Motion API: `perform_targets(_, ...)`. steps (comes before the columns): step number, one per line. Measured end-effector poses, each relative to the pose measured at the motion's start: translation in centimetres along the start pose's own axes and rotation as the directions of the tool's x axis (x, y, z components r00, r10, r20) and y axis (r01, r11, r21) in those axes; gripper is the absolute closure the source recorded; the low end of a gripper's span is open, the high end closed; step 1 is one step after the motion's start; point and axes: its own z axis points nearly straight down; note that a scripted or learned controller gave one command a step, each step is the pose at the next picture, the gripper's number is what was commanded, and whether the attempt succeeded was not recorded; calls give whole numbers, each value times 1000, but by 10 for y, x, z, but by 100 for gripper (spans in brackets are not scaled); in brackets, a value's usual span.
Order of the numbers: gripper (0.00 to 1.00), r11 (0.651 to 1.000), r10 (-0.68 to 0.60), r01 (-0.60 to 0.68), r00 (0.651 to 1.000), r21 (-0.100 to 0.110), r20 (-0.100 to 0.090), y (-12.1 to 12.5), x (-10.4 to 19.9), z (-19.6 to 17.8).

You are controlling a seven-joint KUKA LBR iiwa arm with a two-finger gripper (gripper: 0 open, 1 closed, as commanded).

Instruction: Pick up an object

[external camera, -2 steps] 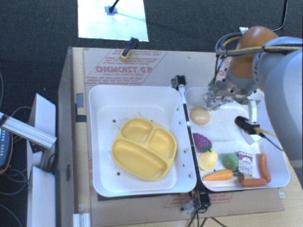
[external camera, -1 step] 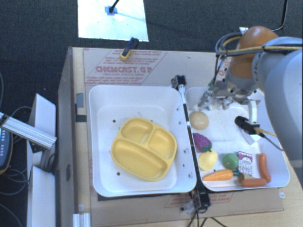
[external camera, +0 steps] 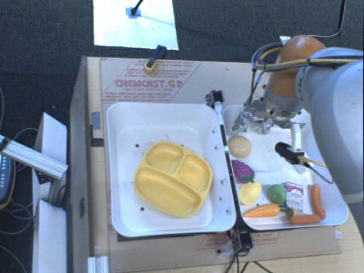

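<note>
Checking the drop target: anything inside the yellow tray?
The yellow tray, in the left bin, has three compartments, all bare. The bin floor under it is covered.

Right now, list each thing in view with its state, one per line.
yellow divided tray: flat in the left bin, compartments bare
end effector: over the right bin's far end
beige ball: loose
purple grapes: loose
carrot: lying flat
green ball: loose

The cardboard-topped bench (external camera: pixel 153 79) bears two white bins (external camera: pixel 122 152), side by side.
</note>
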Motion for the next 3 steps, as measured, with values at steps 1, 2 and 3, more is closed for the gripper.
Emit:
perform_targets(1,0,1000,-1,1,1000,0,-1,0,0,0)
perform_targets(2,0,1000,0,0,1000,-9,-1,-56,-2,0)
perform_targets(3,0,1000,0,0,1000,-8,-1,-88,-3,0)
